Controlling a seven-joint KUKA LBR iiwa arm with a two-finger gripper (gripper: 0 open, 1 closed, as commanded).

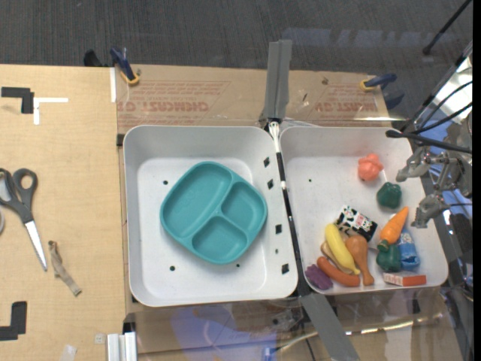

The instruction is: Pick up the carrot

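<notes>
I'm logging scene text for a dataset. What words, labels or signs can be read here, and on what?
Cardboard sheet behind the bins: red print, upside down and mirrored, too blurred to read for certain.
Cardboard behind the right bin: more red print, unreadable.
Black-and-white carton: cow-patch pattern, no legible words.
Blue packet: markings too small to read.

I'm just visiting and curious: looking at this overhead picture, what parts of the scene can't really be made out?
- The hand, camera view: thin and tangled with cables at the right edge, so its fingers' state is unclear.
- The carrot: its lower end is crowded by a green toy, so that tip is hidden.
- The toys piled around the banana overlap; several are too small to name.
- The scissors: cut off by the left edge.
</notes>
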